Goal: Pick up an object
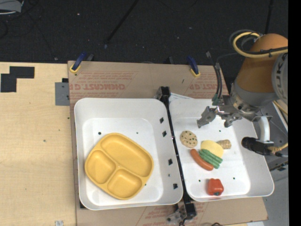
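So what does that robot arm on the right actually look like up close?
The grey KUKA arm wears a rounded orange band above the wrist. A yellowish cable loops over its top, and dark cables run down its left side. It ends in a small two-finger metal gripper of grey metal. A black cylinder on a silvery bracket sticks out lower right.

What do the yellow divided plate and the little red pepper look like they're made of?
The yellow divided plate looks like moulded plastic: one even colour, rounded compartment walls, a soft matte sheen. The red pepper in the right bin looks like toy plastic too, smooth and slightly glossy with a uniform red; it could be rubbery, which the picture cannot settle.
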You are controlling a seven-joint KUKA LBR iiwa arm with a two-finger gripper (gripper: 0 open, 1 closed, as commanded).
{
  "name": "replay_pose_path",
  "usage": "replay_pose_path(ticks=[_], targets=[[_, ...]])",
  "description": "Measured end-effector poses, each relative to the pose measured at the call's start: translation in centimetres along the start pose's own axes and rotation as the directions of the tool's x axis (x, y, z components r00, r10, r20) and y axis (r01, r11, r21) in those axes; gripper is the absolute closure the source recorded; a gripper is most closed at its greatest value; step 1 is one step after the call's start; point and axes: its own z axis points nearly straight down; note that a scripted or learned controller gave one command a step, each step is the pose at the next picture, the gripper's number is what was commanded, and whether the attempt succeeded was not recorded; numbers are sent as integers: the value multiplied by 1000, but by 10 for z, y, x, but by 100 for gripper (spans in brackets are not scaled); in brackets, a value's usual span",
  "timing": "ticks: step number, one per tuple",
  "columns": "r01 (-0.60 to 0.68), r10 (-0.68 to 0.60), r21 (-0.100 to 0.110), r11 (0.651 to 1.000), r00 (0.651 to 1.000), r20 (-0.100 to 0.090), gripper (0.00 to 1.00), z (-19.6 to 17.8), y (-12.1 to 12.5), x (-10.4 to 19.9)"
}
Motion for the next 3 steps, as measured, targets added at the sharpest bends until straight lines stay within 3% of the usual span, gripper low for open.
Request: replay_pose_path(ticks=[1, 3], targets=[[0, 0, -5, 1000, 1000, 1, 0, -2, 1, 0], [0, 0, -1, 1000, 1000, 0, 0, 90, -2, 0]])
